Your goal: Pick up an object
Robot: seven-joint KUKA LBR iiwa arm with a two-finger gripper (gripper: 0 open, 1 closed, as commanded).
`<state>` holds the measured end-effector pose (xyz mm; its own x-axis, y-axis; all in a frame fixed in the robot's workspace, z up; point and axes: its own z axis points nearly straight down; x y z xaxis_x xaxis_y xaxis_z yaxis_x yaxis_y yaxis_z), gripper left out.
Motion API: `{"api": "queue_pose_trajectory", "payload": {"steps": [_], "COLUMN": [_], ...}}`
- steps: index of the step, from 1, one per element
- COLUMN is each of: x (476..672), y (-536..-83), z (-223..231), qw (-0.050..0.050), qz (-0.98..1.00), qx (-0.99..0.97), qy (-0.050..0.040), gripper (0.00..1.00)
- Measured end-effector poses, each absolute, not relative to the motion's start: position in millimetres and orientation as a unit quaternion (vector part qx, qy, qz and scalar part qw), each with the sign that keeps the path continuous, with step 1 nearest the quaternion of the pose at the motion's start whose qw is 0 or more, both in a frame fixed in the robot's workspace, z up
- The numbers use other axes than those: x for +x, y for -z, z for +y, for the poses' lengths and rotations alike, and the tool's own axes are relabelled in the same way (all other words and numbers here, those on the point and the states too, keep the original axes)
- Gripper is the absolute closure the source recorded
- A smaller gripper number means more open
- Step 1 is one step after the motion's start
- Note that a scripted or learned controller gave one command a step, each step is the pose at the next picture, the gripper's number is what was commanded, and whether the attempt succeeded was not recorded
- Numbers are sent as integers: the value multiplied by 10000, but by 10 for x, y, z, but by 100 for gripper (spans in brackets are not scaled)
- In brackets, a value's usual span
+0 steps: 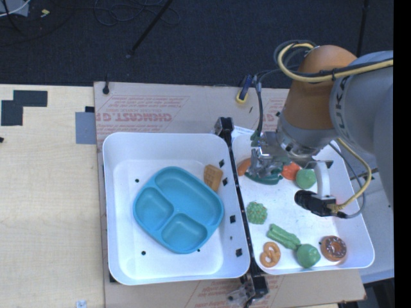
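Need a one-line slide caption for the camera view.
KUKA arm's gripper low in the right bin among toy foods; the left bin holds a blue divided plate.

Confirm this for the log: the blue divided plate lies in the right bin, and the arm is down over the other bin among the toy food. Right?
Not quite. The camera view shows the blue divided plate in the left bin, not the right one. The rest stands: the gripper is down over the right bin, among the toy food such as the pretzel and the chocolate donut.
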<state>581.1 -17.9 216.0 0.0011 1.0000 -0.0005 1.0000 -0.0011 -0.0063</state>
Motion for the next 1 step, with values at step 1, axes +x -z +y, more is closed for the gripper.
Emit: {"api": "queue_pose_trajectory", "payload": {"steps": [1], "x": [5738], "y": [-2295], "z": [-202], "qw": [13], "qz": [-7064], "qx": [-7078], "qy": [-11], "gripper": [100]}}
